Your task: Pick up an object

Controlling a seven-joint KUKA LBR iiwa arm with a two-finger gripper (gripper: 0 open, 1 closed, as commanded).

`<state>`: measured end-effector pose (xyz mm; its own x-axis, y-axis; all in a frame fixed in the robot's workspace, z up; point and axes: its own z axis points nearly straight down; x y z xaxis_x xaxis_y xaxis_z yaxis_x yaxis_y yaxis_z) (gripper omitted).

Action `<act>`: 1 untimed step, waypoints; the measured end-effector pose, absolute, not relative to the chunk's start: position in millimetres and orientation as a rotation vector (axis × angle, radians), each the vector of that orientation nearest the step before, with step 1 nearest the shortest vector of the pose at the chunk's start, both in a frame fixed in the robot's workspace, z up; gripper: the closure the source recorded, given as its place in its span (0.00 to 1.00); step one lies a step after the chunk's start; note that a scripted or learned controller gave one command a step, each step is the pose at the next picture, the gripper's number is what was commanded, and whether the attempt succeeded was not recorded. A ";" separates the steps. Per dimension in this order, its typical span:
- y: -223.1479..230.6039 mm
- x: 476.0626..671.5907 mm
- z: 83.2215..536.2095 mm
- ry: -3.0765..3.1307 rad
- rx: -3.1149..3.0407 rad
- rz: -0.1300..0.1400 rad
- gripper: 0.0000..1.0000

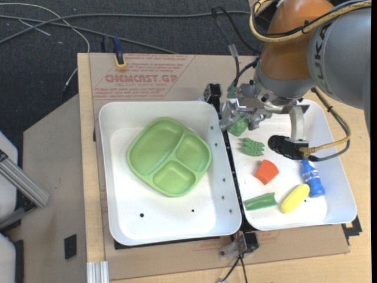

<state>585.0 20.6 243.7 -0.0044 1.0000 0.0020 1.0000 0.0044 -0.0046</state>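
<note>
Arm: we see the grey arm reaching in from the right, its orange band high over the far edge of the right bin.
Gripper: the gripper hangs over the right bin's far left corner, just beside the wall it shares with the left bin.
Grip: we cannot tell from up here whether it is spread or closed.
Nearest object: a small green piece sits right under the gripper, and we cannot say whether they touch.
Close by: a knobbly green toy lies just in front of that piece, on the bin floor.
Middle of the right bin: we have an orange block, apart from its neighbours.
Near edge: a green cylinder lies flat, with a yellow object just beside it on the right.
Right side: a blue object rests against the upper end of the yellow one.
Left bin: a green divided plate lies flat in the middle, three compartments facing up.
Under it all: both bins rest on a cardboard sheet with red print, which covers the desk.
</note>
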 end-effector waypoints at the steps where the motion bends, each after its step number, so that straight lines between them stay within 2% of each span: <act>1: 72.8 570.4 249.8 -2.224 -2.214 0.002 1.00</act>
